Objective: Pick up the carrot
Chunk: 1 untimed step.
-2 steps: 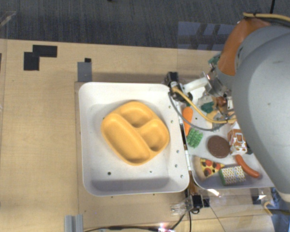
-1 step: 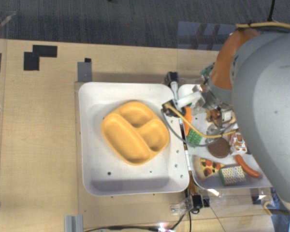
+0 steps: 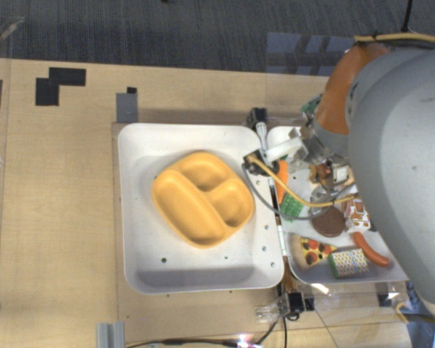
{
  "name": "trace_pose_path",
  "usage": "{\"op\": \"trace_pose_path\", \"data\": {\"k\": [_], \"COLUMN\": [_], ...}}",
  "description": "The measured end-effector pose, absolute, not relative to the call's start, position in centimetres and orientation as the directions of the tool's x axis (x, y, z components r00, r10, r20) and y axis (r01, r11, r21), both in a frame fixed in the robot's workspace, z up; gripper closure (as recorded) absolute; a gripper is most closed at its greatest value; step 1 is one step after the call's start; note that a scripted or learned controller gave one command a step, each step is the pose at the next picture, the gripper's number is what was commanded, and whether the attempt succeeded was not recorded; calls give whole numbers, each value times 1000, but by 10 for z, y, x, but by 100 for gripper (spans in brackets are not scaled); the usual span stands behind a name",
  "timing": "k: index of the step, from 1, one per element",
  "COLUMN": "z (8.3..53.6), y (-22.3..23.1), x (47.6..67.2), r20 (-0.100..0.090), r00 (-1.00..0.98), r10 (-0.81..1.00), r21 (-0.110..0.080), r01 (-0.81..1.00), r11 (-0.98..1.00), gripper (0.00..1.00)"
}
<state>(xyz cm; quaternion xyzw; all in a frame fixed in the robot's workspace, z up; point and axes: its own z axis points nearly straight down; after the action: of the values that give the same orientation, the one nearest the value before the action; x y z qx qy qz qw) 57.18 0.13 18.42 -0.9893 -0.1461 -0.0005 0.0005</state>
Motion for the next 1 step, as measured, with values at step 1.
{"op": "trace_pose_path", "data": {"k": [1], "z": [184], "y": [1], "x": [572], "r20": [1], "r00": [957], "r10": [289], "r21": [-1], "r01": [289], "r11": [-957], "gripper": [0]}}
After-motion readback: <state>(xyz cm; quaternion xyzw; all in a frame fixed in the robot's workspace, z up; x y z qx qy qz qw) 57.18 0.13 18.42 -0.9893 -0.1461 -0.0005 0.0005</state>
